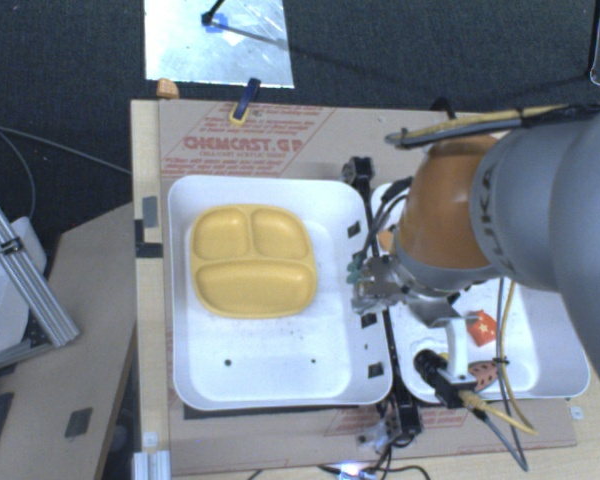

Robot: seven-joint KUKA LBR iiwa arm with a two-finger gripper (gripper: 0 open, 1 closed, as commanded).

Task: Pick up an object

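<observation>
A yellow divided plate [252,260] lies in the upper half of the left white bin [270,373]. In the right white bin [550,368] a small orange-red object [481,327] rests beside the arm, and a reddish-brown item [484,372] lies nearer the front rim. The grey arm with its orange band [442,213] covers most of the right bin. Its gripper [372,288] hangs low over the wall between the two bins, right of the plate and apart from it. I see nothing held by it.
The bins sit on a cardboard sheet [250,143] with red print. A blue and yellow tool [245,101] lies at its far edge, and a shiny square sheet [218,26] lies beyond. Grey aluminium framing [25,288] stands at the left.
</observation>
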